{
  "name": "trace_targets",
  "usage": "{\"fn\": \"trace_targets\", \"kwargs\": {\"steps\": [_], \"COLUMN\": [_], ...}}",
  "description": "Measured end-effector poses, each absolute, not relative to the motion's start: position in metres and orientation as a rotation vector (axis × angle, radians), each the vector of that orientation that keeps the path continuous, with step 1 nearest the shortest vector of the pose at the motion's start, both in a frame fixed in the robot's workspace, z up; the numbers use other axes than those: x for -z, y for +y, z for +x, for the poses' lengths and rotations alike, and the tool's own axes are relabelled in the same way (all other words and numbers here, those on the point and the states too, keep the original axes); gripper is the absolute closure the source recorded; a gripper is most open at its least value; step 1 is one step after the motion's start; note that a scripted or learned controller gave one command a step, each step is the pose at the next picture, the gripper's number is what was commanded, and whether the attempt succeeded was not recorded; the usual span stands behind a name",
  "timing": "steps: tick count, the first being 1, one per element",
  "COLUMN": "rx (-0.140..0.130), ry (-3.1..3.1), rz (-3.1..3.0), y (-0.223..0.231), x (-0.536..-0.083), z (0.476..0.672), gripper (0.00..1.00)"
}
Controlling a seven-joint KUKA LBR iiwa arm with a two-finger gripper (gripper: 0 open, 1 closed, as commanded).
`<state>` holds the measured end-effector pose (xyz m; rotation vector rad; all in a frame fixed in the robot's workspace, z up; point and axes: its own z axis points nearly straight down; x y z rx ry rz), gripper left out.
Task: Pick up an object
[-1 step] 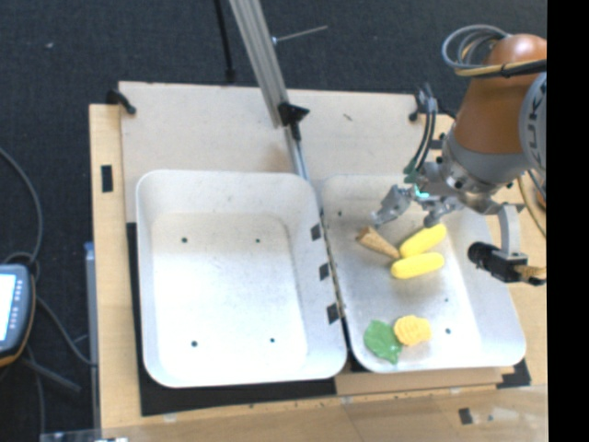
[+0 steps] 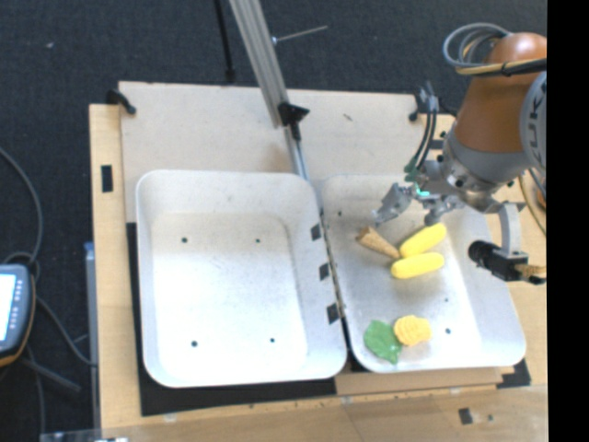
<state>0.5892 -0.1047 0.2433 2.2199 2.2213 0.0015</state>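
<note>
In the right bin [image 2: 488, 325] lie two yellow banana-like pieces, one [image 2: 422, 240] above the other [image 2: 417, 265], with a tan cone-shaped piece [image 2: 376, 242] just to their left. Near the bin's front edge sit a green leafy toy [image 2: 381, 341] and a yellow-orange ridged toy [image 2: 412, 330] side by side. My gripper [image 2: 412, 208] hangs over the upper part of the right bin, just above the upper yellow piece and the cone. Its fingers [image 2: 390, 205] are spread apart, and nothing sits between them.
The left bin [image 2: 230, 274] lies beside the right one. A slanted aluminium pole [image 2: 262, 53] rises from the bench behind the bins. A black handle-like part [image 2: 497, 259] juts over the right bin's right rim. A device with a screen [image 2: 11, 307] sits far left.
</note>
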Motion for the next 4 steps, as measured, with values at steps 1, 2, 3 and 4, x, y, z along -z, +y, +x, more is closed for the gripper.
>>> {"fn": "trace_targets", "kwargs": {"steps": [1,2,3,4], "rx": [0.007,0.006,0.005,-0.004], "ry": [2.222,2.217,2.218,2.206], "rz": [2.225,2.228,2.227,2.232], "y": [-0.109,-0.104,-0.106,-0.107], "x": [-0.181,-0.136,-0.099,-0.112], "z": [0.586,0.587,0.587,0.588], "gripper": [0.0,0.0,0.0,1.0]}}
